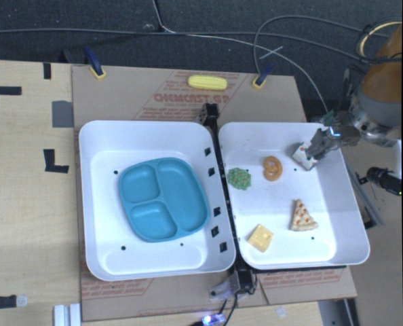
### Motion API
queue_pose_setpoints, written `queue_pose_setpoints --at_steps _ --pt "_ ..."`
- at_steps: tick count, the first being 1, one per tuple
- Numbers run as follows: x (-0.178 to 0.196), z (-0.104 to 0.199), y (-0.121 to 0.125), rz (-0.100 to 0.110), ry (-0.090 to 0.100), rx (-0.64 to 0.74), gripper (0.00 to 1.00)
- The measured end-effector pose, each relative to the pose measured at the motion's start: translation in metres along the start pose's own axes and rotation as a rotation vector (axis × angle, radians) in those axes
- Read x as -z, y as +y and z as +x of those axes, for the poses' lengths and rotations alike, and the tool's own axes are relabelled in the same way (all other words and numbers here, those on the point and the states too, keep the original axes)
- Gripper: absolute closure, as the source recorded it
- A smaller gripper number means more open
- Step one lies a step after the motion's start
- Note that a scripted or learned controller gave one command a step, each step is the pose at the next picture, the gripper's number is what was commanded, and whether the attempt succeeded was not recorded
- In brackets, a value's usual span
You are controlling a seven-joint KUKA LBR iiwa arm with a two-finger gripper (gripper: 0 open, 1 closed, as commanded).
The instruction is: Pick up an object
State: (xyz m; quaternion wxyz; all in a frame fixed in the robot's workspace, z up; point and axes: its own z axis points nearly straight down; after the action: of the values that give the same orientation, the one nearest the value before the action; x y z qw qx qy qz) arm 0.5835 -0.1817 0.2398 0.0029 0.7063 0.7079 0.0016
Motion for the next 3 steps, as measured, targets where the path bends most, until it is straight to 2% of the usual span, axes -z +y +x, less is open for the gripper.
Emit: queue_pose_setpoints --at_steps 1,2,3 --pt "0.01 0.001 0.001 0.006 0.002 -0.001 1.0" --pt "0.01 0.063 0.003 0.007 0.002 0.003 1.0" --pt "0.002 0.106 0.002 0.008 0.002 0.003 1.0"
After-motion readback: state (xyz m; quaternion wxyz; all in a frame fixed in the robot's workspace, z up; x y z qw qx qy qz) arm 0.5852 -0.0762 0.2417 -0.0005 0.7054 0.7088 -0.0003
